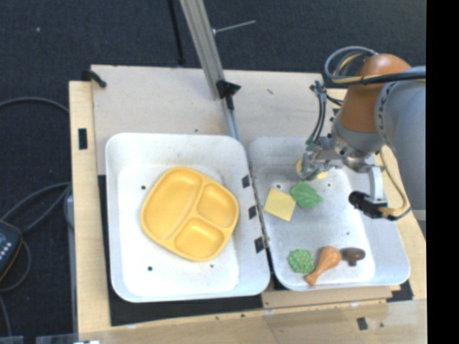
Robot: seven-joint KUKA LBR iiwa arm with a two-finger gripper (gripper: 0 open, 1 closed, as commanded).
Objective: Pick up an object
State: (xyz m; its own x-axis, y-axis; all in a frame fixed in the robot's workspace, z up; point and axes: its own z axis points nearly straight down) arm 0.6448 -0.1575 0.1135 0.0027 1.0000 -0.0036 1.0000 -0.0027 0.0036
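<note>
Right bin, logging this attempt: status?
Gripper low at right bin back edge, grasp unclear. Green toy, yellow block just beside. Nothing blocking.

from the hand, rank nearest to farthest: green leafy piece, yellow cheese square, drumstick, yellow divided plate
Measured from the hand at the back of the right bin:
1. green leafy piece, just in front of it.
2. yellow cheese square, slightly farther, toward the bin divider.
3. drumstick, at the right bin's front edge.
4. yellow divided plate, in the left bin.
</note>
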